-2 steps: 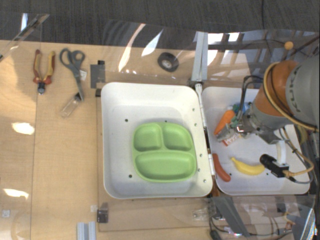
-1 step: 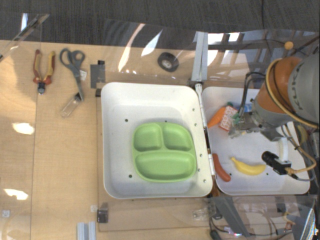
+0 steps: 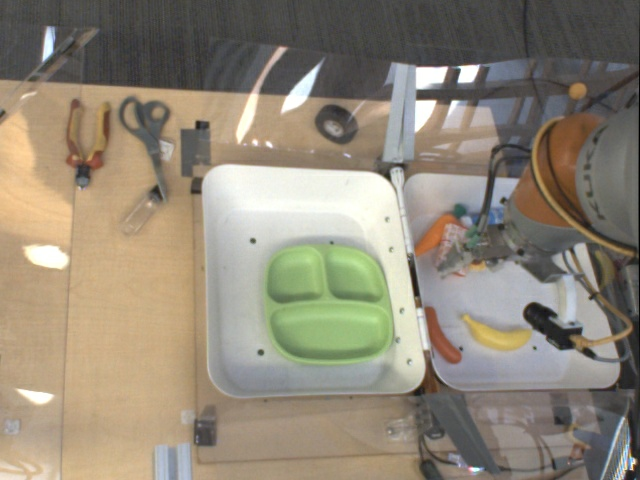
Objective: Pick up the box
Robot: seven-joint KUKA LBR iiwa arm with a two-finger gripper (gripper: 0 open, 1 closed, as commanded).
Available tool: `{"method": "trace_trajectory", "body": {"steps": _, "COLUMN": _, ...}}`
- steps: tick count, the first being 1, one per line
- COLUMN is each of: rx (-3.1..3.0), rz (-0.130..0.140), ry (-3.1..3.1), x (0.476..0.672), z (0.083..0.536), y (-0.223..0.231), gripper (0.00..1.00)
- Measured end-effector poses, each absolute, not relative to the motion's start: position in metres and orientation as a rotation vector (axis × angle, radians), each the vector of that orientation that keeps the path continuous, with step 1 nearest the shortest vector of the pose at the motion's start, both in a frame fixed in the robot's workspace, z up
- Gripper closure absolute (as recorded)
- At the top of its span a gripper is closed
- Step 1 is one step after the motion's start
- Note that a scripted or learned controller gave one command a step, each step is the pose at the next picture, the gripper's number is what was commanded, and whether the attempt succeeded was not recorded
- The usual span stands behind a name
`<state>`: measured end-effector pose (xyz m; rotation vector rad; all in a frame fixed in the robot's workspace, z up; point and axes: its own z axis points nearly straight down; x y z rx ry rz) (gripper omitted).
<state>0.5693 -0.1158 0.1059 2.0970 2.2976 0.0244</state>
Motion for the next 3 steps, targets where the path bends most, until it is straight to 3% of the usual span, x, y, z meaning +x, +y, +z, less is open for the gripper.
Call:
{"method": "trace_trajectory", "body": {"steps": 1, "rx": 2.044, "rz": 0.008, "ry": 2.365, "x": 0.614, "z": 0.095, "y": -0.106, "gripper": 0.00}}
{"method": "trace_trajectory", "body": {"steps": 2, "rx": 2.033, "rz": 0.012, "ry": 2.365, "x": 0.617, "z": 0.106, "y": -0.106, "gripper": 1.00}}
{"method": "trace_trajectory", "body": {"steps": 3, "rx": 2.079, "rz": 0.009, "ry": 2.348, "x": 0.570, "z": 0.186, "y": -0.042, "gripper": 1.00}}
